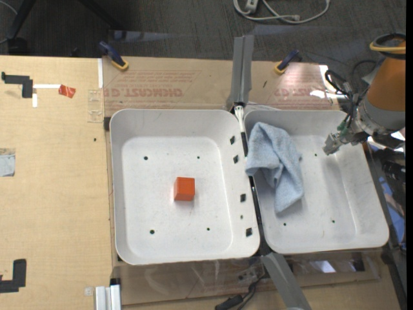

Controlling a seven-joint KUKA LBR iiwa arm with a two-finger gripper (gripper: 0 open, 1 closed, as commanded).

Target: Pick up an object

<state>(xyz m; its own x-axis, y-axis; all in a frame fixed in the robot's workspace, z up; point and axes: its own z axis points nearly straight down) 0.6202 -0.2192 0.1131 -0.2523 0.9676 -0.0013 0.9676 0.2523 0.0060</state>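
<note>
Camera view: I am looking down on two white bins. The left bin (pixel 129 237) is holding an orange block (pixel 184 189) a little below its middle, sitting flat and well apart from every wall. The right bin (pixel 348 225) is holding a blue cloth (pixel 277 163), crumpled against its left wall and trailing down toward the middle of the floor. The arm (pixel 390 86) is coming in at the right of the frame, and the gripper (pixel 333 143) is hanging over the upper right part of the right bin, with bare floor beneath it and well apart from the cloth. It is too small and blurred here, so I cannot tell how the claw is set, and I am seeing nothing in it.

What I am worrying about: if the program is descending from here, it is closing on bare plastic and coming up with nothing. If it is going for the cloth, the fabric is soft and bunched, so a shallow pinch is likely catching one fold that slips out on the lift, or dragging the cloth along the floor. Going for the block means crossing the divider between the bins; a low pass risks clipping the rims, and an off-centre close is liable to nudge the block sideways.
</note>
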